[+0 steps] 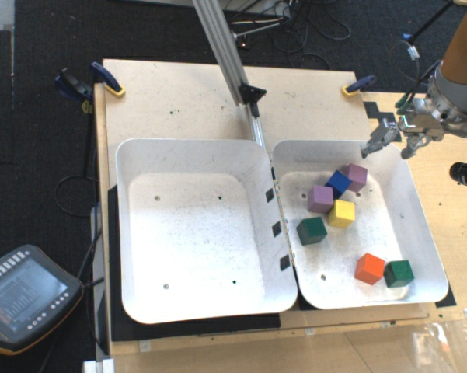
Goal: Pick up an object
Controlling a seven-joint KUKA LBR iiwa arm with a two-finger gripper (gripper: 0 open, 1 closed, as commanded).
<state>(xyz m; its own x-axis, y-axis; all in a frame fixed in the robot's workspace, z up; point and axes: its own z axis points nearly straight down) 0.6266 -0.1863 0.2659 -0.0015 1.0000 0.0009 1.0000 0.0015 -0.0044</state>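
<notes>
The right bin [419, 224] holds several small blocks: a blue one [339, 182], two purple ones [357, 176] [320, 198], a yellow one [342, 213], a dark green one [311, 230], an orange one [370, 269] and another green one [399, 273]. My gripper [392, 144] hangs above the bin's far right rim, up and to the right of the block cluster. Its two fingers stand spread apart, open, with nothing between them.
The left bin [140, 208] lies beside the right one. A slanted metal pole [225, 49] crosses the bench's far side down to the bins' divide. Clamps [109, 80] [357, 85] sit on the far corners. A teach pendant [23, 298] lies at the lower left.
</notes>
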